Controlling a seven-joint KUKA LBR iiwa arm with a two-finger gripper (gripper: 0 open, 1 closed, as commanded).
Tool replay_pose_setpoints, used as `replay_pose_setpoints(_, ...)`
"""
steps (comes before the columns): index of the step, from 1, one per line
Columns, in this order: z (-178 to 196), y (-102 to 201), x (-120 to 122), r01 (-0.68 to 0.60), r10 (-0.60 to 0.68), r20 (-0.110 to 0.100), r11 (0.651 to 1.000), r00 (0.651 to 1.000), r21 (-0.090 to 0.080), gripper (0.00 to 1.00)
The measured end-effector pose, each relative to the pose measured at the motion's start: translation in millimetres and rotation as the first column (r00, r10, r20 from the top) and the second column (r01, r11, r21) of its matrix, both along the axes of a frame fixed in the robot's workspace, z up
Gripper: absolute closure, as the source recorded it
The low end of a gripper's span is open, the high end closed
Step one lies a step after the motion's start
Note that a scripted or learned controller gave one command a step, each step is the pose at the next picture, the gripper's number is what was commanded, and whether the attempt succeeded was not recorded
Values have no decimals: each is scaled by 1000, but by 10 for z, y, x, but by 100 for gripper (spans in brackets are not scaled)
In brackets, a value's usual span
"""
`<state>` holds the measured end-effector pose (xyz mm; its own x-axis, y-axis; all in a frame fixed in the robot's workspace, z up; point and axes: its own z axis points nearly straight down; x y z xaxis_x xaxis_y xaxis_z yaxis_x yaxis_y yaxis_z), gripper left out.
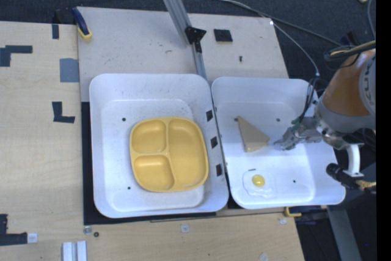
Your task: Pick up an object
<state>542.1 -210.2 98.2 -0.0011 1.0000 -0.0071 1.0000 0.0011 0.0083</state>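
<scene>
Looking down on my jaws [287, 142], I find them low inside the right bin [287, 91], just right of the tan wedge [251, 134]; whether they are parted or closed I cannot tell, and nothing shows between them. A fried egg toy [257, 183] lies near the bin's front edge. The left bin [104, 131] holds a yellow divided plate [168, 153]. Both bins sit on the desk [36, 131].

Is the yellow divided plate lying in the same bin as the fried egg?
No, the yellow divided plate lies in the left bin, the fried egg in the right bin.
</scene>
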Motion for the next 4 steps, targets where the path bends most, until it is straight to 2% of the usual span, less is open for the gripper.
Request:
replay_pose_setpoints(1,601,12,-64,0,0,-5,1000,1000,6,100)
replay_pose_setpoints(3,1571,6,-101,-1,1,-4,1000,1000,5,100)
replay_pose_setpoints(4,1511,609,66,-6,6,-8,1000,1000,8,100)
